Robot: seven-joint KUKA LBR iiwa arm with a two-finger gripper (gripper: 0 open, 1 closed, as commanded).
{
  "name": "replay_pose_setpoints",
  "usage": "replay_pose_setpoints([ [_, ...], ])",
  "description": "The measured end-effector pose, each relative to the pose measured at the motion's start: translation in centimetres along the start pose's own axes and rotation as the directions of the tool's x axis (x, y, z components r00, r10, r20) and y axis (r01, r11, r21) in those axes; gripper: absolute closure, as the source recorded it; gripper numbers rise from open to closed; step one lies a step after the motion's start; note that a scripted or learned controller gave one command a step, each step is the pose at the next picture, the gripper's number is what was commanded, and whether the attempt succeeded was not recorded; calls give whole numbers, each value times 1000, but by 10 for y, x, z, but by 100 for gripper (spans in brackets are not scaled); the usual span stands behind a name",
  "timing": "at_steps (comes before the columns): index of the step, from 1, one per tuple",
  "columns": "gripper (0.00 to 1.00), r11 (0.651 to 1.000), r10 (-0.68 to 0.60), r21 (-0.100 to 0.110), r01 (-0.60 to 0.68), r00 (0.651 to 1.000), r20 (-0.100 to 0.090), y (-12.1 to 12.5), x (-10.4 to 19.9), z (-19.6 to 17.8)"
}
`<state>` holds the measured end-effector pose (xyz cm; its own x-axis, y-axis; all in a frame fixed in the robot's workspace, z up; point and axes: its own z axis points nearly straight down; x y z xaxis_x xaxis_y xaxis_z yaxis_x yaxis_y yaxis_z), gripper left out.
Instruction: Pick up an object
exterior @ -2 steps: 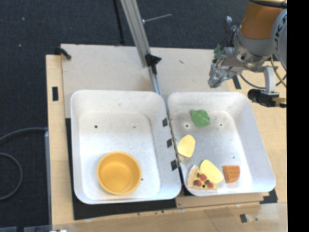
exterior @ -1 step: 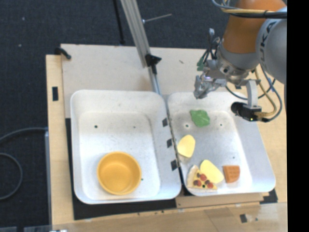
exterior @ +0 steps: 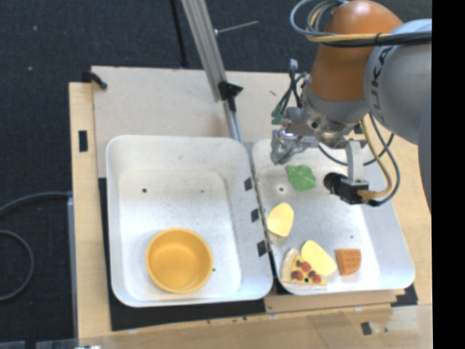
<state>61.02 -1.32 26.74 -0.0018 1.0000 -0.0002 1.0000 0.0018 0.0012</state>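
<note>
Gripper (exterior: 285,148) parked over the right bin's (exterior: 389,227) back-left corner, can't tell its state. Green piece (exterior: 301,177) lying just beside it, toward the front and slightly right. Short hop down.

A robotics lab: a grey and orange arm (exterior: 363,57) with loose cables reaches over a plywood surface (exterior: 156,104) bearing two white bins (exterior: 120,158), beside a slanted aluminium rail (exterior: 207,42), on dark carpet (exterior: 73,20).
</note>
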Motion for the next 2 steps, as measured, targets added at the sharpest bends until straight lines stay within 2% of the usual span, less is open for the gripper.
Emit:
replay_pose_setpoints([
  [2, 100, 1000, -5, 2, 5, 1000, -1, -60, 81, 0],
])
